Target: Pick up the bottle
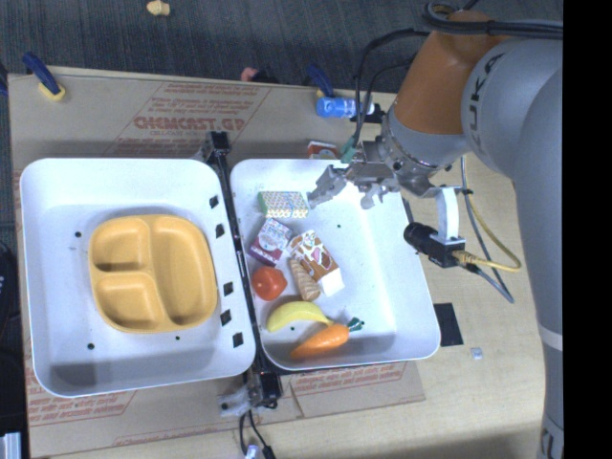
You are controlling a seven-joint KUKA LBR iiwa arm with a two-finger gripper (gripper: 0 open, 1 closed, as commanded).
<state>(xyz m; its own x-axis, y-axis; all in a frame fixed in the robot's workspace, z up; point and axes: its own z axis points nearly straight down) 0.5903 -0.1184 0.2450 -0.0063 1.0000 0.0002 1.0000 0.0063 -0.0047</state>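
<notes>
Camera view — tool (346, 186) hangs over right bin's (406, 299) far edge.

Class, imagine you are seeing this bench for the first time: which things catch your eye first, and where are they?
The big grey arm with its orange band reaches in from the right, its end effector over the right bin's far edge. The yellow divided plate sits alone in the left bin. Bright toy food clusters in the right bin: a tomato, banana and carrot.
</notes>
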